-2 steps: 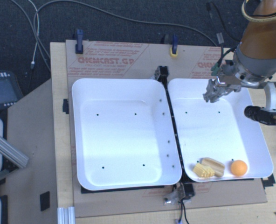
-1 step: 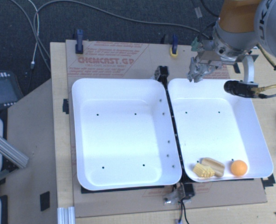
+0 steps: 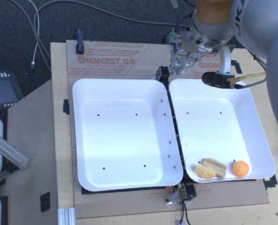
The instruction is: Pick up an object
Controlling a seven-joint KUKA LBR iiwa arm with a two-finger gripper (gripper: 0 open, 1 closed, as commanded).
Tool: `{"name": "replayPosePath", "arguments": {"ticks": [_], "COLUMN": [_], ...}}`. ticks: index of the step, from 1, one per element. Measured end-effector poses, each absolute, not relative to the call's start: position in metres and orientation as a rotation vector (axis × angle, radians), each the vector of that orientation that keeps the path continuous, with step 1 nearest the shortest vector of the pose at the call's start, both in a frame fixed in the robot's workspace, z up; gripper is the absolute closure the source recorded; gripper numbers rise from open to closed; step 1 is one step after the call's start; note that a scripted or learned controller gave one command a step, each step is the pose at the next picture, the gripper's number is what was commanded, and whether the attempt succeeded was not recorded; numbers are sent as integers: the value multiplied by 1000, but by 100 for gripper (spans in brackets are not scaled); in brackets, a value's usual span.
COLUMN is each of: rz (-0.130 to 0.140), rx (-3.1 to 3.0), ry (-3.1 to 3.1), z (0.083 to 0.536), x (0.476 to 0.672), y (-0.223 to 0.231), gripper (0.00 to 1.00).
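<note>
The end effector [image 3: 179, 62], grip state unclear, hovers well apart from the orange ball [image 3: 241, 168] in the right bin [image 3: 258, 125].

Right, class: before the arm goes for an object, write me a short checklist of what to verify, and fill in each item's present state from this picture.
1. Objects in the right bin: ok. An orange ball, a yellow corn-like piece and a tan piece lie at its near edge.
2. Ball stands apart from the others: ok.
3. Corn-like piece and tan piece apart: not ok, they touch.
4. Tool above an object: not ok. It hangs over the far edge, near the seam between the bins.
5. Tool carrying nothing: cannot tell.
6. Room around the objects: not ok, all sit close to the near wall.
</note>
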State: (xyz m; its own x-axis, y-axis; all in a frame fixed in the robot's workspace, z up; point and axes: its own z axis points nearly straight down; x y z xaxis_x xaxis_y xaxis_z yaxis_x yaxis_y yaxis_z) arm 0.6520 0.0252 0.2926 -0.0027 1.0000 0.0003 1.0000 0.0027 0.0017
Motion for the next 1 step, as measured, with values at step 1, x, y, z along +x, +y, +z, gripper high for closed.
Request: {"name": "replayPosePath", "arguments": {"ticks": [1], "rz": [-1], "rx": [2223], "ry": [2221], "z": [307], "x": [600], "y": [1], "gripper": [100]}}
